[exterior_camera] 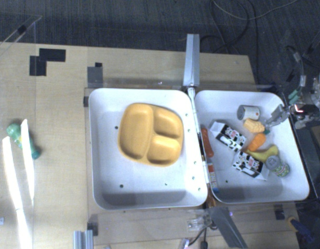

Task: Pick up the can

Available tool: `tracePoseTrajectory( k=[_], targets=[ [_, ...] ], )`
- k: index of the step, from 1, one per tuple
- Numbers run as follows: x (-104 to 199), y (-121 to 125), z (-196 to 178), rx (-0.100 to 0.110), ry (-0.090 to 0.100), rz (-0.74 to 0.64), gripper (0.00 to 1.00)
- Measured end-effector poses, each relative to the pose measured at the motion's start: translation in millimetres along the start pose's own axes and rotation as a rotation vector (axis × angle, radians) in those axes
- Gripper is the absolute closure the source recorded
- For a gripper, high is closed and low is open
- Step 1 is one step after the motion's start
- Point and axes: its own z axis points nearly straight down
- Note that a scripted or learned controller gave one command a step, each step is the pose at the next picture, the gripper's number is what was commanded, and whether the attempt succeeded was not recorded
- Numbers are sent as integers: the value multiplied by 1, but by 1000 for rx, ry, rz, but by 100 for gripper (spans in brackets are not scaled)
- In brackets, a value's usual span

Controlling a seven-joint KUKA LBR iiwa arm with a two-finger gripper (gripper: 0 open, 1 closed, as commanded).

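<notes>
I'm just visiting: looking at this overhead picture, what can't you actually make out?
- Gripper: small and blurred near the camera view's right edge; open or shut, unclear.
- Can: too small to read any label.
- Patterned cartons: print blurred.
- Green-topped round thing: too small to identify.
- Arm: cut off at the right edge.

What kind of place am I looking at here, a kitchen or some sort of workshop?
Most likely a robotics lab bench. Two white bins sit on a wooden bench, one holding toy food like a carrot and a small can, with loose cables behind.
</notes>
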Motion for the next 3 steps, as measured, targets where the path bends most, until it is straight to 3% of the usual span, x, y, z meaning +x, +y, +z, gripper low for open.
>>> tracePoseTrajectory(
  k=[1, 2, 3],
  targets=[
    [3, -19, -45, -4, -2, -152, 0],
    [-8, 38, 17, 0, 0, -229, 0],
    [-3, 72, 60, -2, -1, -211, 0]
  ],
)
